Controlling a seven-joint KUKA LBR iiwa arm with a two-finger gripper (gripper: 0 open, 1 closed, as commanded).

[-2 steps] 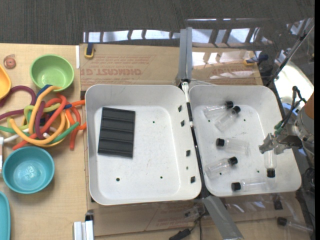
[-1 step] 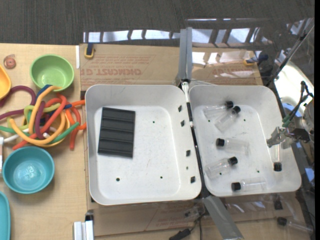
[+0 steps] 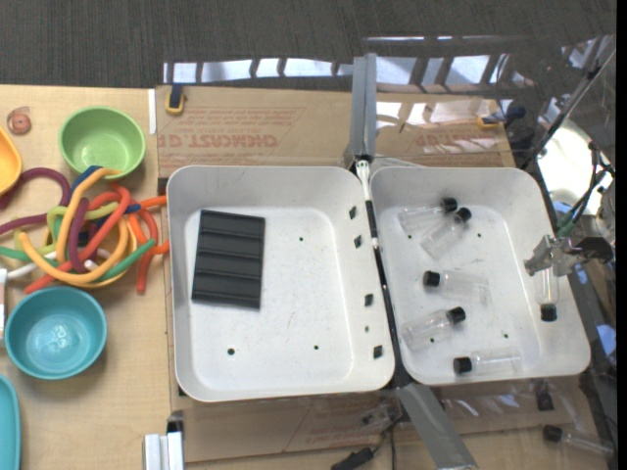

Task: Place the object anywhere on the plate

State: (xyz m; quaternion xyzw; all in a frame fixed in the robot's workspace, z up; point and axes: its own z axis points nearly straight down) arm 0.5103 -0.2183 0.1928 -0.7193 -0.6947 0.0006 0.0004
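Starting with the 2 bins: the left bin [image 3: 294,351] holds the plate [image 3: 230,259], a black ribbed slab lying flat toward its left side. The right bin [image 3: 490,253] holds the loose vials, so the 2 are well apart and the divider stands between them.

The gripper [image 3: 551,258] hangs at the right bin's far right wall. Whether it is open or closed I cannot tell, as it is small and lost against glare.

Just under it a clear vial [image 3: 547,292] stands roughly upright, black cap [image 3: 549,312] at the bottom, close to the wall. I take this to be the task's thing. Whether it is gripped or only lies against the sloped wall is not clear.

5 other vials [image 3: 439,225] lie scattered on the bin floor, 2 of them touching or nearly so near the top.

Handling, as a judgement: such a vial looks light, stiff and smooth, probably thin plastic or glass. It would be slippery between pads, apt to roll once laid down, and possibly breakable if squeezed hard or dropped. The best hold is across the barrel near the capped end, where the weight sits and the cap gives a shoulder against sliding. On the plate, laying it along the ribs should keep it from rolling off.
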